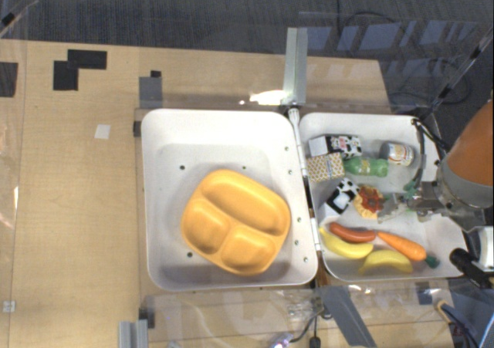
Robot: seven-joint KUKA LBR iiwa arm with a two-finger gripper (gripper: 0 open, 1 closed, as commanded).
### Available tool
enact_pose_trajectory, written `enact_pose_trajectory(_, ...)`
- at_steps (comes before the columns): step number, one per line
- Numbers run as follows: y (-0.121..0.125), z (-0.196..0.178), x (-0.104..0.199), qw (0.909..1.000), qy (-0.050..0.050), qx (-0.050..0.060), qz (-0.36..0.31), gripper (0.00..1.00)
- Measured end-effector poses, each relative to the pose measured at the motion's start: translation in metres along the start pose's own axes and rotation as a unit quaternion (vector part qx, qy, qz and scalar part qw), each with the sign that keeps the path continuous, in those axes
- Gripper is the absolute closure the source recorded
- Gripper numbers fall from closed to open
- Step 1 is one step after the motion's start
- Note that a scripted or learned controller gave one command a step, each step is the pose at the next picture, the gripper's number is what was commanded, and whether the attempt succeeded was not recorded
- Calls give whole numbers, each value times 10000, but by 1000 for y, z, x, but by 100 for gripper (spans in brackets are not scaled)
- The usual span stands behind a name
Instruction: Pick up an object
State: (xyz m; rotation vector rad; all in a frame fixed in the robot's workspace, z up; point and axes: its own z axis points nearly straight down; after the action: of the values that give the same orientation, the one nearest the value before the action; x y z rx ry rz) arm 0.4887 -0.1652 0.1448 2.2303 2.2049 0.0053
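While the grey arm (471,161) with its orange band reaches in from the right edge of the frame, its end effector (407,204) hangs low over the right bin (370,119), close beside the small orange-and-red toy (370,201) near the bin's middle; whether anything sits in its grasp cannot be told at this angle. Below it, along the bin's lower edge, lie a carrot (401,244), a red sausage (351,232) resting on a banana (341,245), and a second banana (387,261). Toward the upper part of the same bin sit a green bottle (364,167), a small can (398,154), a black-and-white carton (343,144) and a patterned box (324,167). At centre frame, the left bin (162,184) holds a yellow divided plate (235,220), tilted, well apart from the arm. Both bins rest on the pale wooden surface (69,207).
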Motion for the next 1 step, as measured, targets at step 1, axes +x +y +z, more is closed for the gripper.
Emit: enact_pose_trajectory(1,3,55,-34,9999,-2,-32,-147,0)
